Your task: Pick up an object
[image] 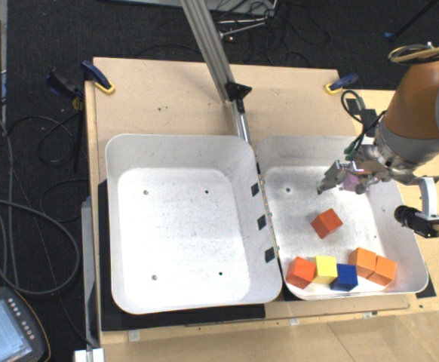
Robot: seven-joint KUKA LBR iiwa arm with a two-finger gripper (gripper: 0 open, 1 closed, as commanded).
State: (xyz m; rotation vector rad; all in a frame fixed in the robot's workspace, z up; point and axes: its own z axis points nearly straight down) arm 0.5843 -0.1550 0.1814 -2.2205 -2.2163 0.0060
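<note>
Above the right bin [408,236], toward its far half, the gripper [342,181] is seen hanging on the grey and orange arm [419,108]. Whether the fingers are apart or together cannot be told. Nothing is seen held by it. 6 blocks are counted in the right bin: 1 orange-red block [326,222] lies alone near the middle, just in front of the gripper, while 5 are lined along the near rim, namely an orange block [302,271], a yellow block [326,267], a blue block [346,277] and 2 more orange blocks [374,265]. No pick is judged done; descent, closing and lifting remain.
</note>
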